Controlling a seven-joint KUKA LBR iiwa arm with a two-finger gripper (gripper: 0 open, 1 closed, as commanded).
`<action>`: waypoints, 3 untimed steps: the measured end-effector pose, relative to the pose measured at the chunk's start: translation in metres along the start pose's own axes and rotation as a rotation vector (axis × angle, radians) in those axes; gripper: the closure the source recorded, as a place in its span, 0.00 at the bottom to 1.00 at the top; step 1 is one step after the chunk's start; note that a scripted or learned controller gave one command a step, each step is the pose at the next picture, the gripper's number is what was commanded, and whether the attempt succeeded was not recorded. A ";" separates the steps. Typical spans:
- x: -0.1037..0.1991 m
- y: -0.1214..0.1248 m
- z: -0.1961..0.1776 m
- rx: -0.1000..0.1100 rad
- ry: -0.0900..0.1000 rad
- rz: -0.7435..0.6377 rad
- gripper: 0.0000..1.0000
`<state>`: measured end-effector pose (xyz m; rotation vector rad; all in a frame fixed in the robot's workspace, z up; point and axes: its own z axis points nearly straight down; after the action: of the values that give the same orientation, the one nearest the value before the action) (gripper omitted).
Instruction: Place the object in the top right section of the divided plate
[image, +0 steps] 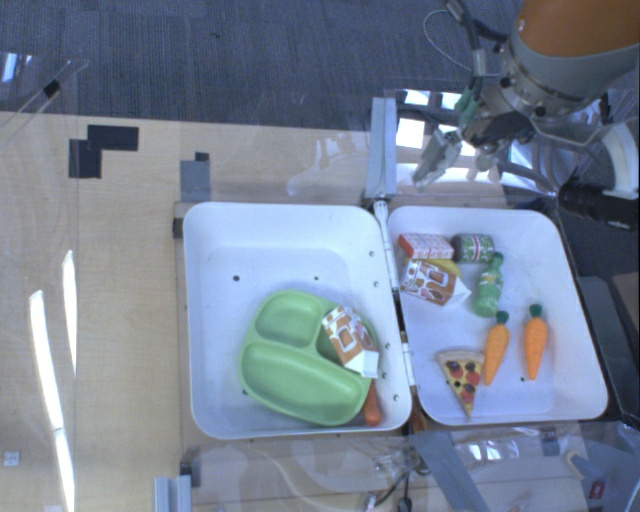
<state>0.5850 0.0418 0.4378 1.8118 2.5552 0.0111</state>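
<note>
A green divided plate (300, 375) lies in the left bin (230, 260). A small carton with an orange and white pattern (347, 336) rests in the plate's upper right section, tilted, its white end hanging toward the plate's edge. My gripper (462, 160) hangs high above the back edge of the right bin (565, 300), well away from the plate. Its fingers (436, 158) are spread apart with nothing between them.
The right bin holds a red and white box (426, 246), a patterned carton (430, 282), a green can (474, 247), a green bottle (488, 286), two carrots (496, 346) (536, 342) and a pizza slice (462, 377). An orange item (371, 408) pokes out beside the plate's lower right rim.
</note>
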 end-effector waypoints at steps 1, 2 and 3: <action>-0.040 0.064 0.003 0.003 0.000 0.004 0.00; -0.013 0.084 0.013 0.002 0.001 -0.064 0.00; -0.037 0.076 0.002 0.001 0.000 -0.105 0.00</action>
<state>0.6692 0.0321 0.4371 1.6750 2.6472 0.0088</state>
